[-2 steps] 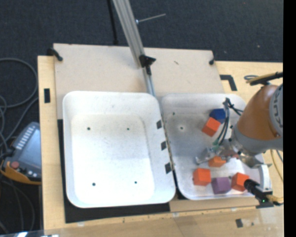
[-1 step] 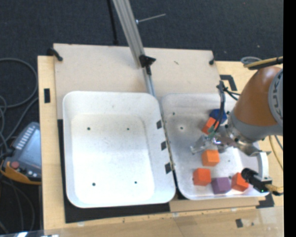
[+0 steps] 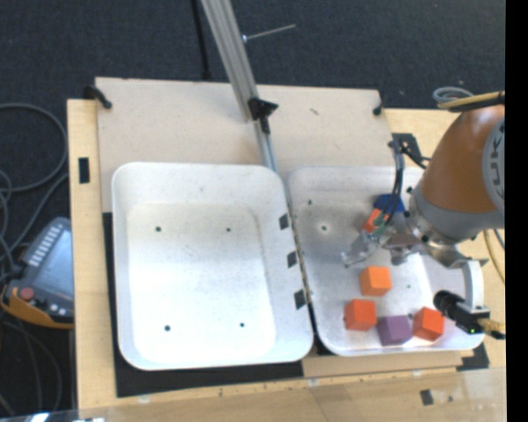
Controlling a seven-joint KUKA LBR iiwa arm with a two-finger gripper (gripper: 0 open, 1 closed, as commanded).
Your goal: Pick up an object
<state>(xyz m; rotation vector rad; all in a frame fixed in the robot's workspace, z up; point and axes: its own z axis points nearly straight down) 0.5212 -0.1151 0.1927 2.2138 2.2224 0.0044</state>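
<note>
Several small blocks lie in the right bin [image 3: 321, 192]: an orange cube [image 3: 376, 280] near its middle, and along the front wall a red-orange cube [image 3: 360, 314], a purple cube [image 3: 393, 329] and another red-orange cube [image 3: 429, 323]. My gripper [image 3: 363, 251] hangs low over the bin floor, just up and to the left of the orange cube and apart from it. Nothing shows in its grasp. A small blue and orange patch [image 3: 384, 211] sits by the wrist; I cannot tell whether it is an object or part of the arm.
The left bin [image 3: 132, 236] is beside the right one, with clips [image 3: 292, 258] along the shared wall. A slanted aluminium post [image 3: 238, 60] rises behind the bins. Cables and a control pendant [image 3: 44, 266] lie off the bench at left.
</note>
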